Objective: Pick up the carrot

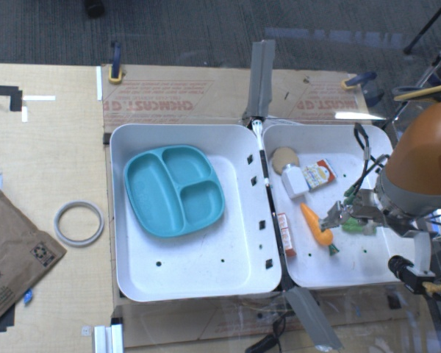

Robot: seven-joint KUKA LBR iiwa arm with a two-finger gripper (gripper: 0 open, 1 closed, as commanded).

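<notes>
Arm reaching into the right bin beside the carrot.

The carrot (315,225) lies in the right bin (367,272), pointing up and left, its green top toward the bin's middle. The gripper (336,218) sits just beside the carrot's lower end, touching or nearly so; I cannot tell whether it is wide, narrow or gripping. A small white box (293,181), a snack packet (319,174) and a round tan thing (284,158) lie above. A blue divided plate (175,190) rests in the left bin (132,271).
</notes>
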